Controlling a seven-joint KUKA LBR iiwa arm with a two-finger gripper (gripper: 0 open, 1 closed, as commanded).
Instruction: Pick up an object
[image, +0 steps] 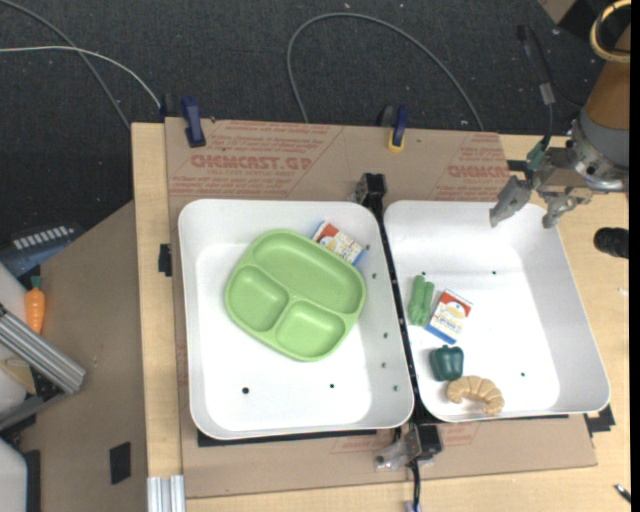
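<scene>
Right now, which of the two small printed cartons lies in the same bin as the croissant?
The carton in the right bin, beside the green pods; the other carton is tucked behind the green divided plate.

On the table (150, 300), the left bin (290, 405) holds a green three-part plate (293, 296), with a small printed carton (339, 243) touching its rim at two o'clock. In the right bin (560, 330), grouped toward its nine o'clock side, lie a green pod-like piece (421, 300) just beside a second small carton (450, 315), a dark green pepper (447, 361) and, at six o'clock of it, a croissant (477, 393). The gripper (533, 208) hangs over that bin's far rim near one o'clock, its fingers (507, 204) spread apart with nothing between them
</scene>
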